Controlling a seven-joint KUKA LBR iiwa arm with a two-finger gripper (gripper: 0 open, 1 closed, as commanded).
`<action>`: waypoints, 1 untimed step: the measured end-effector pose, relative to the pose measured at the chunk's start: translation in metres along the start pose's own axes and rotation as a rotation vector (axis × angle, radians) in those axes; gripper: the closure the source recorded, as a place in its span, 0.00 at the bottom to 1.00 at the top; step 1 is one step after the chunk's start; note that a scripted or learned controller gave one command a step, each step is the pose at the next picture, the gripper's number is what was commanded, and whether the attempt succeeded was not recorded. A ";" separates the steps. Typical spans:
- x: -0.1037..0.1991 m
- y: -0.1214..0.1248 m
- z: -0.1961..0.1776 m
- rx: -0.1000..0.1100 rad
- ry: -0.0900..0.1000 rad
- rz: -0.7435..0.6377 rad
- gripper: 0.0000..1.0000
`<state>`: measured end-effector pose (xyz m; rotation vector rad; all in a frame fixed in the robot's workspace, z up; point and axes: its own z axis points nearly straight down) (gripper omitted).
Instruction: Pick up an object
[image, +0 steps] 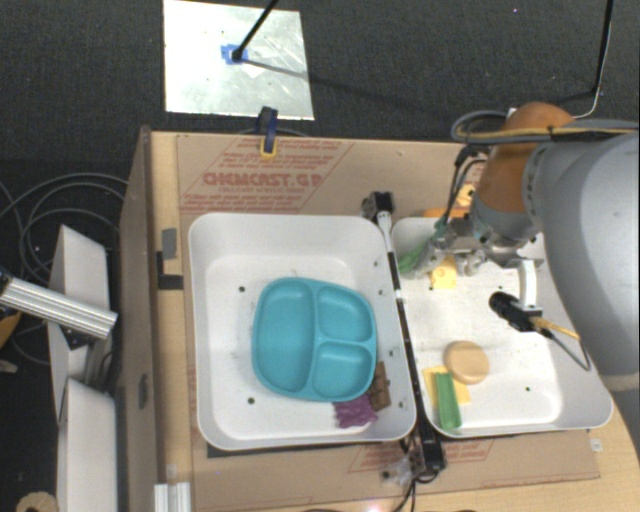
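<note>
The left white bin (215, 300) holds one teal divided plastic plate (313, 338) (a purple scrap (352, 411) beside it); the right white bin (570, 395) holds one tan round piece (466, 361); the gripper's (462, 250) opening can't be told.

Both bins, the left bin (215, 300) and the right bin (560, 395), look like smooth white plastic with a soft sheen. The divided plate (313, 338) at the left bin's centre is matt turquoise plastic. At its five o'clock lies a purple scrap (352, 411) that looks crumpled and soft. The bench top (260, 175) is brown printed cardboard, dull and flat. The arm (585, 250) at three o'clock has a smooth grey painted shell. At twelve o'clock, a foil-like sheet (238, 60) shines silver.
</note>
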<state>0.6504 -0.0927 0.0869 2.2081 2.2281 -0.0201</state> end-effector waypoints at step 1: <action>0.002 0.001 -0.010 -0.010 0.009 0.001 1.00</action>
